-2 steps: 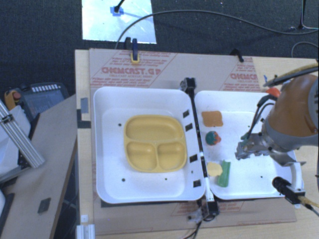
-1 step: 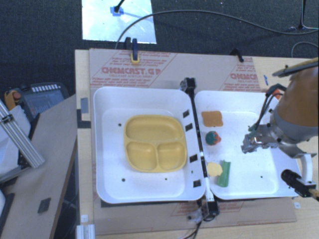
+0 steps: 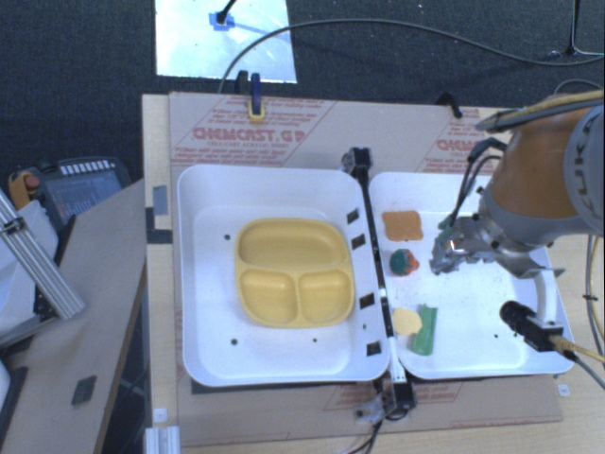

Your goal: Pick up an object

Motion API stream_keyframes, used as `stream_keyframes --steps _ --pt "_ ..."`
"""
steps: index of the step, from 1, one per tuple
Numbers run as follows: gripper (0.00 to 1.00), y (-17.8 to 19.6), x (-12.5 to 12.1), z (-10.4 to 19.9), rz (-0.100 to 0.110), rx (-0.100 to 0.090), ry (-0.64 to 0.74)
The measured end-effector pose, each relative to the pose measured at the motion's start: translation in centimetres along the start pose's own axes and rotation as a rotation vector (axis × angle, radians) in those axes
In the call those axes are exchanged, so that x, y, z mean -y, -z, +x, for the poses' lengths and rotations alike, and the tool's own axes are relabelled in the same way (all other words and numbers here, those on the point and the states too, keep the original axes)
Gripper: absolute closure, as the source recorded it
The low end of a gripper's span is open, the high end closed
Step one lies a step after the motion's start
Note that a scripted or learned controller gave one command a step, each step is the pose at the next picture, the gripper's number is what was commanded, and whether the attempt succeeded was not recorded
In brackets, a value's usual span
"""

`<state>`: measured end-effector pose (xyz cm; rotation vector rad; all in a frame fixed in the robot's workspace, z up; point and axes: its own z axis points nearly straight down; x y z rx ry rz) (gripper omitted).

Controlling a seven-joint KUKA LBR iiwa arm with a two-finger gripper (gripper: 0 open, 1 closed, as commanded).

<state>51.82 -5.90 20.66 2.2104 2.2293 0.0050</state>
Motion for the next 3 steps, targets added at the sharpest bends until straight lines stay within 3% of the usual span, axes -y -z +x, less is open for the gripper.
stream_keyframes --steps 1,3 --pt "1.00 0.6 -1.8 5.5 0.000 -0.002 0.002" --pt "1.00 0.1 -7.8 14.6 0.000 -0.002 0.001"
